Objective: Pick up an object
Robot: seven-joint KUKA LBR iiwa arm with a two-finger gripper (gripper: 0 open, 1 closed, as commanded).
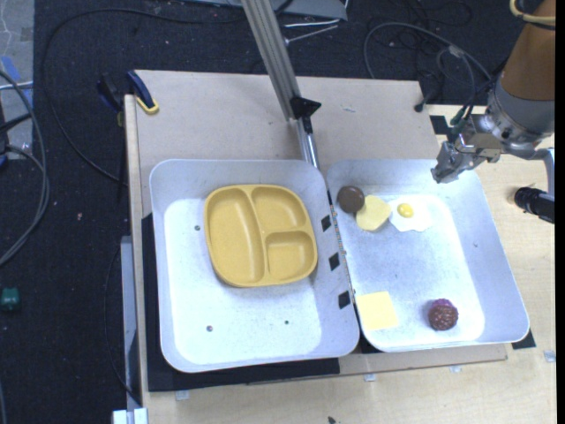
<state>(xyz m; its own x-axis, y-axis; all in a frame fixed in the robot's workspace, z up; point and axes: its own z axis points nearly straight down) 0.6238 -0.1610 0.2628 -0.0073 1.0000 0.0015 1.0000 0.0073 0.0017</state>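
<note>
Now, my gripper: my gripper hangs at the two o'clock corner of the right bin, over its rim and apart from every item; I grasp nothing, and whether it is released or clenched I cannot tell at this size.
Arm: my arm comes in from three o'clock, so the right bin is the one nearest my reach.
Task's things: five loose items lie in the right bin, any of which would do.
Fried egg: the fried egg sits toward twelve o'clock of the bin floor, nearest my gripper, so I judge it the shortest trip, though it lies flat and would be hard to pinch.
Pale yellow piece: the pale yellow piece touches the egg on its nine o'clock side.
Brown ball: the brown ball lies at the bin's ten o'clock, just beside the wall, which crowds a finger there.
Cheese slice: the cheese slice lies flat at seven o'clock.
Dark red ball: the dark red ball stands alone at five o'clock, rounded and clear all round, likely the easiest grip.
Left bin: the left bin holds a yellow divided plate, resting level in its middle.
Progress: nothing is lifted yet; I judge this the approach.
</note>
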